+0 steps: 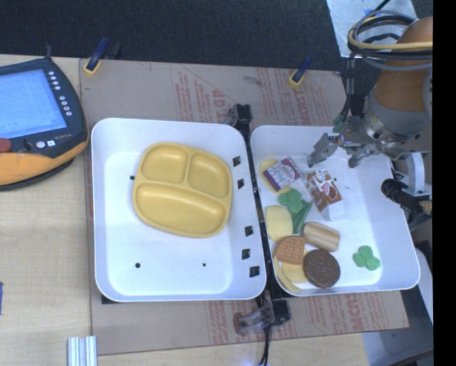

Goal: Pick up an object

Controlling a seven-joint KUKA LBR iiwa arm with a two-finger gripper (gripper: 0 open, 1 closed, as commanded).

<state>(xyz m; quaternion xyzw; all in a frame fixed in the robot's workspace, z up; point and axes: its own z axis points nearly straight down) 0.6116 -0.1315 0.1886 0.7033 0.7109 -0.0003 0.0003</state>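
A robot claw (336, 148), fingers spread wide and holding nothing, hovers over the far side of the right bin (388, 227), poised above a snack packet (323, 189) among piled toy food.

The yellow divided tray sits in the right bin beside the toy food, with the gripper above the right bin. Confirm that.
Not quite. The camera view shows the yellow divided tray in the left bin, apart from the toy food. The gripper is above the right bin, as stated.
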